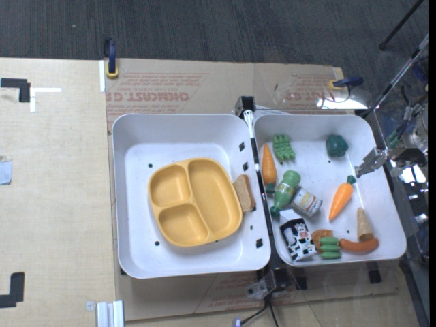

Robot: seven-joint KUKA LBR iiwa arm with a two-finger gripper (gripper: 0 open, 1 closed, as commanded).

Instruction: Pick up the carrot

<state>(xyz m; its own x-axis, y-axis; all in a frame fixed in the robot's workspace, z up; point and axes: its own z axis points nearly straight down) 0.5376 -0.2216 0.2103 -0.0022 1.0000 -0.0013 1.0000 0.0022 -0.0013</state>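
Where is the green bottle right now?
The green bottle lies in the right bin, toward its left side, between a carrot by the bin's left wall and a small can.

Robotics lab bench: clamped cardboard sheet (204, 87), two white bins (129, 182), toy food.

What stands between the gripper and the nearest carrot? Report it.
Nothing visible. The gripper hangs just up and right of the carrot, with bare bin floor between them; the can lies off to the carrot's left.
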